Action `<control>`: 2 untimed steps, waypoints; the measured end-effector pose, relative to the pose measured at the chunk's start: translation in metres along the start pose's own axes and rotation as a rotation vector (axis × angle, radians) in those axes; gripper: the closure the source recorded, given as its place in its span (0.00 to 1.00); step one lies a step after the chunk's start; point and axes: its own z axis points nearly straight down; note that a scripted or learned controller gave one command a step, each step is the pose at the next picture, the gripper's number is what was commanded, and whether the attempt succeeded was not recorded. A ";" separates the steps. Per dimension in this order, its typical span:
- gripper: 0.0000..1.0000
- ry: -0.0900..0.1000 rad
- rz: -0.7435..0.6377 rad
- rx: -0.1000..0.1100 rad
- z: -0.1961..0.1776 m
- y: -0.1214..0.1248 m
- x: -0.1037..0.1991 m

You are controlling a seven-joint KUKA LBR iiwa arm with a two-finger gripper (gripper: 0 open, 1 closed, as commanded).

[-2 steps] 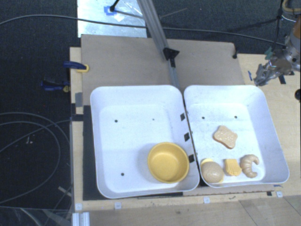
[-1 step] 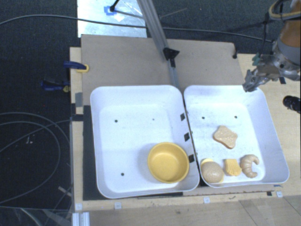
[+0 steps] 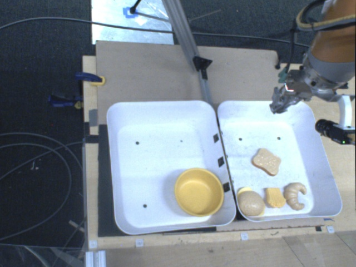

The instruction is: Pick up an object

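Hovering over the far rim of the right bin (image 3: 311,149), the gripper (image 3: 280,104) carries nothing visible; whether its jaws stand apart or closed cannot be told at this angle. Candidate objects lie at the near end of that bin, well apart from the gripper: a toast slice (image 3: 266,161) alone toward the middle, and a row of three just beside one another along the near wall, namely a bread roll (image 3: 251,203), a small yellow cheese wedge (image 3: 274,197) and a croissant (image 3: 295,196). All appear to be lightweight, rigid toy food with smooth surfaces, so slipping is the likely risk. The toast slice lies flat and isolated; grasp it across its narrow width. The croissant is best taken across its thick middle. The left bin (image 3: 128,149) holds a yellow bowl (image 3: 198,191) near its front right corner.
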 end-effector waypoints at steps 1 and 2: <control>1.00 0.000 0.001 0.003 0.017 -0.013 0.042; 1.00 0.001 -0.001 0.001 0.016 -0.028 0.094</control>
